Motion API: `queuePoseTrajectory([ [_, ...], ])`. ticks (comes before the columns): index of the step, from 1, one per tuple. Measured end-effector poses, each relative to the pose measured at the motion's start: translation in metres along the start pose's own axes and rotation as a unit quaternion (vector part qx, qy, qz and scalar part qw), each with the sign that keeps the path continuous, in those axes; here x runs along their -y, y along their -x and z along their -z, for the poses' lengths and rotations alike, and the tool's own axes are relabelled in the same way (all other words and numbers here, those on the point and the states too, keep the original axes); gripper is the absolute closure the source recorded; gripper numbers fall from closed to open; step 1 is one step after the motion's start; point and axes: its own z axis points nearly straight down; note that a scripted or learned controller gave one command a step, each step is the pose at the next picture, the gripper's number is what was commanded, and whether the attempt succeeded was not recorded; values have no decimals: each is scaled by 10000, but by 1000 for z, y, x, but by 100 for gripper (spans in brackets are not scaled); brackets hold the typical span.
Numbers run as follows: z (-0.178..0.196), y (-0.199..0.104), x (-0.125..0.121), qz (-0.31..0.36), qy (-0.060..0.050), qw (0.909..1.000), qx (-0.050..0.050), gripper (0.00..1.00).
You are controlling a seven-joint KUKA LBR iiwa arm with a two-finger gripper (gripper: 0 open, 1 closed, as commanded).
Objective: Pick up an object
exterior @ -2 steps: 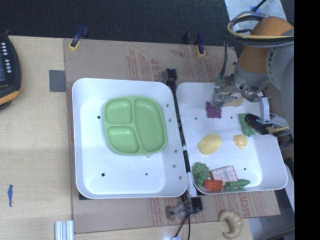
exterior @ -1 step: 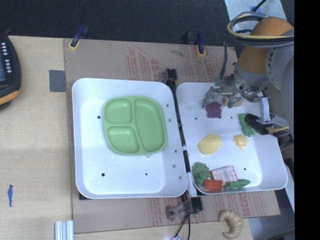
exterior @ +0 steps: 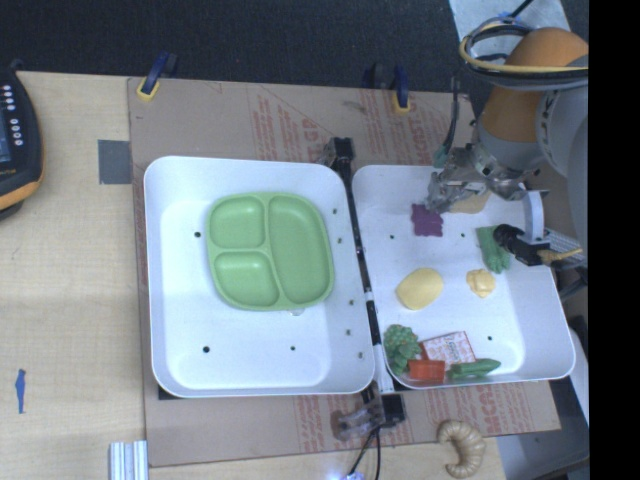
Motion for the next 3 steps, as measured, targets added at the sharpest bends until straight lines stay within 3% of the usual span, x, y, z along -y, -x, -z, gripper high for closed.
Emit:
queuePoseTrajectory([
  [1, 0, 0, 0, 3, -4, 10000, 2, 0],
  [2, -35, 2, 2, -29, -18, 10000, -16, 0],
  [3, -22, 2, 1, -18, -17, 10000, -13, 100],
])
